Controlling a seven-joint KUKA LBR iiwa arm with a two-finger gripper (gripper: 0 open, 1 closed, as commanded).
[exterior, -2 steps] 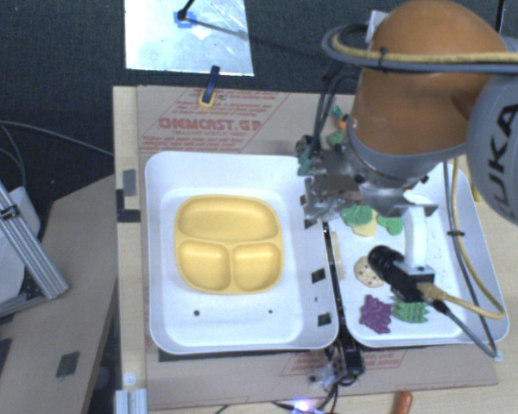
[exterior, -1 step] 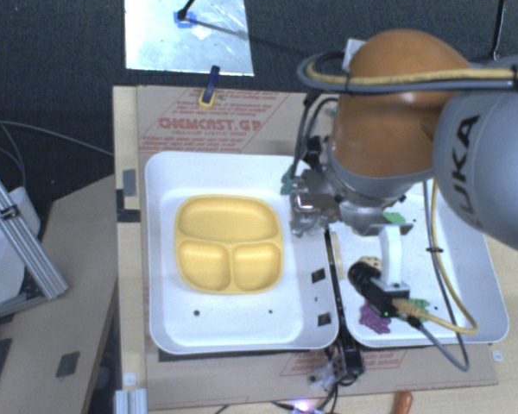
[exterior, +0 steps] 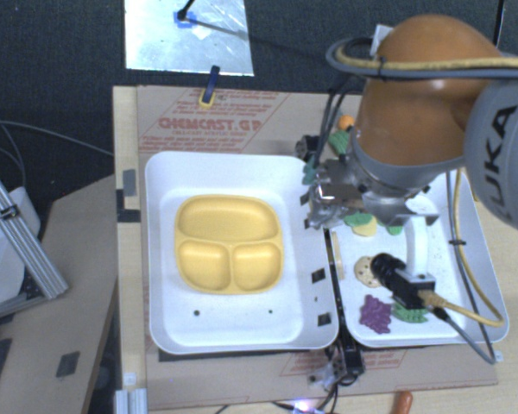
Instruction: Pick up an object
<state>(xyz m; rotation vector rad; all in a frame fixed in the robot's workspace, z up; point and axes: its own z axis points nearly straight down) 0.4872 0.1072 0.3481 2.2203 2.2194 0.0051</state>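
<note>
The orange-banded arm reaches over the right bin [exterior: 476,257], and its bulky wrist covers the gripper [exterior: 382,220], which hangs low over the bin's upper left part. A yellow-green piece [exterior: 360,225] and a small green piece [exterior: 395,228] peek out right under the wrist. Nearer the front lie a round speckled cookie [exterior: 363,271], a purple bunch of grapes [exterior: 375,314] and a green leafy item [exterior: 411,314]. A white elongated item [exterior: 415,247] lies to the right of the cookie. Nothing shows between the fingers.
The left bin [exterior: 160,231] holds a yellow divided plate [exterior: 230,242]. An orange and green item [exterior: 345,124] sits at the back edge of the right bin, behind the arm. A narrow divider with black clips [exterior: 331,266] separates the bins.
</note>
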